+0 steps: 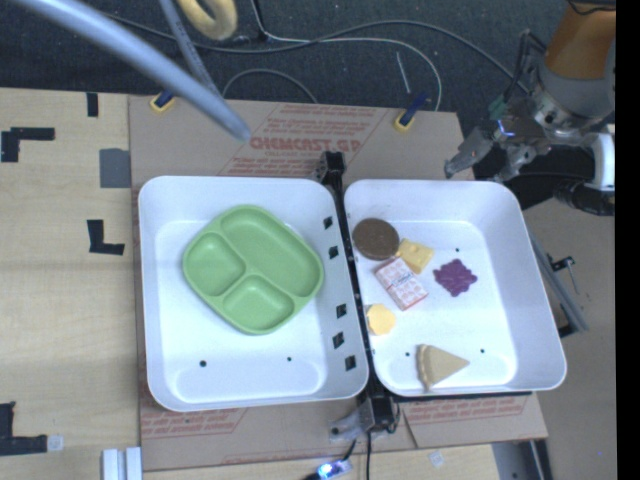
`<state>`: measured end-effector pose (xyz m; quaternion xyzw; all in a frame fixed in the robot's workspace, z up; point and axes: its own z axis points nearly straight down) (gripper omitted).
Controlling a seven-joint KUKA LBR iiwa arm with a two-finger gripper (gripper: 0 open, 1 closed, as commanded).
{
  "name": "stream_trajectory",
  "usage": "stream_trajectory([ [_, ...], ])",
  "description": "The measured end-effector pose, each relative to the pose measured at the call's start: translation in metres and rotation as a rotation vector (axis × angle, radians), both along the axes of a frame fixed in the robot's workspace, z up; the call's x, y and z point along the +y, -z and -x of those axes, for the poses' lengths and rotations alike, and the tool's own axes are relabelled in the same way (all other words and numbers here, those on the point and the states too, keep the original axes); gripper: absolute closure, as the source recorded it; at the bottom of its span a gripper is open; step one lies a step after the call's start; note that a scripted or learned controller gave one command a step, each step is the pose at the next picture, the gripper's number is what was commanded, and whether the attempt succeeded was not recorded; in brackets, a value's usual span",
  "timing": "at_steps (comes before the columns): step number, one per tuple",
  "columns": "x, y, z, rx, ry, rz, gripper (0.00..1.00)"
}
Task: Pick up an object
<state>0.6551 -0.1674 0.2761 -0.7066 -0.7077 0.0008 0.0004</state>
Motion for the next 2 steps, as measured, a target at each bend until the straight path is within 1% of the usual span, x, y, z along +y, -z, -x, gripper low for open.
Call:
stream_trajectory([
  [1,0.003,0.050,-0.009,0.004,-0.001,0.000,0.00],
  [2,0.009,0.095,-0.010,0.002,0.000,0.000,0.00],
])
